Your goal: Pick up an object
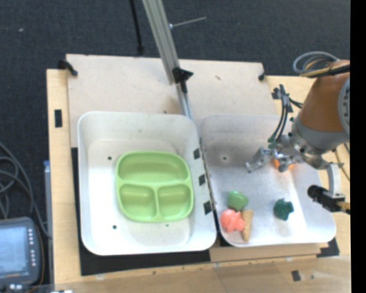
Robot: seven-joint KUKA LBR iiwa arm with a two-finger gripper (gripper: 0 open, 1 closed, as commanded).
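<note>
My tool (263,159), grip state indeterminate, hangs above the right bin (311,224); green toy (236,199), pink toy (232,220), cone (248,223) and teal toy (283,209) lie nearer its front rim.

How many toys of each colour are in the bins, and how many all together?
Green: 3, the divided plate in the left bin, the light green toy and the dark green toy in the right bin.
Pink: 1, the pink toy.
Tan: 1, the tan cone beside it.
Total: 5
</note>
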